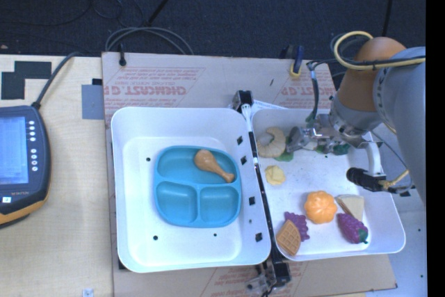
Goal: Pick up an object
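Toys lie scattered in the right bin [389, 240]: a pale biscuit [272, 141] by its top left corner, a yellow lump [275, 175] just below that, an orange [320, 206] near the middle, a cheese wedge [352, 205] and purple grapes [352, 227] toward the lower right, a waffle [288, 238] by the lower left edge. My claw [304, 138] sits low at the bin's top edge, just beside the biscuit; whether it is open or has hold of anything I cannot tell. I judge the biscuit my likeliest target. Risk: it lies close to the bin wall, so I may clip the wall or nudge it away and close on nothing. Over in the left bin [132, 149], a drumstick [213, 165] rests on a blue tray [174, 209]
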Robot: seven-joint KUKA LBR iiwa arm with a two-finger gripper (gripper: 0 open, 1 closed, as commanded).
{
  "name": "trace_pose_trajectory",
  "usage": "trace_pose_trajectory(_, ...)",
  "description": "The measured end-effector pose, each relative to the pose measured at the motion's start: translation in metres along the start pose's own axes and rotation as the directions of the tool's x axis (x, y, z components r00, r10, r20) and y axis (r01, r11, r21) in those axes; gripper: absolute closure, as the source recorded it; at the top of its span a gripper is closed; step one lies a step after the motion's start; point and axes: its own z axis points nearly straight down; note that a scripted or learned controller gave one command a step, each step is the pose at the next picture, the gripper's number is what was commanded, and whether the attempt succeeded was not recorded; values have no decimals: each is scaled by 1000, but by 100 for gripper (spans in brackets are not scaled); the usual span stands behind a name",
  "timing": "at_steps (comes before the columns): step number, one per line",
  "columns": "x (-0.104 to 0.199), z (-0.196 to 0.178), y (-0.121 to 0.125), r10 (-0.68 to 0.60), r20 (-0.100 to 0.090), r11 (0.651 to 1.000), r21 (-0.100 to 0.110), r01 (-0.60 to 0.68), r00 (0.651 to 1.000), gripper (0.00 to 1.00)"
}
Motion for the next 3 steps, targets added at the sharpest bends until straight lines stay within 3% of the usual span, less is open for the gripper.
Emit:
trace_pose_trajectory(1, -3, -11, -3, 4, 2, 1000, 4, -4, 1000, 100)
trace_pose_trajectory(2, 23, -213, -19, 5, 1, 1000, -9, -5, 1000, 100)
trace_pose_trajectory(3, -59, -165, -57, 15, 1, 1000, 11, -15, 1000, 100)
